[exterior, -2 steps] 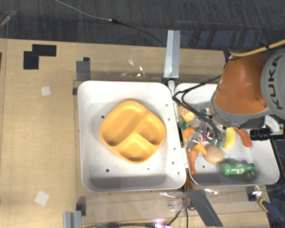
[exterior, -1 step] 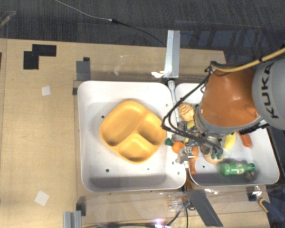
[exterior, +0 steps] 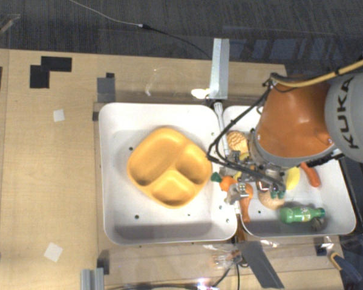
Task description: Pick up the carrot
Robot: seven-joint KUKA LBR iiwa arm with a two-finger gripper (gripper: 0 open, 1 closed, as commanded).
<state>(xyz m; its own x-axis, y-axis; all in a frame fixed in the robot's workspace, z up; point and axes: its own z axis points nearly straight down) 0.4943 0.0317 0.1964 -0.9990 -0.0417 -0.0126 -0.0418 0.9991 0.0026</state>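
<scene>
Pale wooden surface (exterior: 48,180) carries two white bins side by side: left bin (exterior: 118,222) near centre, right bin (exterior: 342,213) at 3 o'clock. Black cutouts (exterior: 48,70) at 10 o'clock.

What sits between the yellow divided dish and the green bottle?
In the camera view, the gripper and the carrot lie between the yellow dish and the green bottle, over the bins' shared edge.

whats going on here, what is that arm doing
A grey KUKA arm with an orange band reaches in from the right and hangs low over the right bin. Its gripper sits near that bin's left edge, right by the carrot. A green bottle and other toy food lie close by. The left bin holds a yellow divided dish.
</scene>
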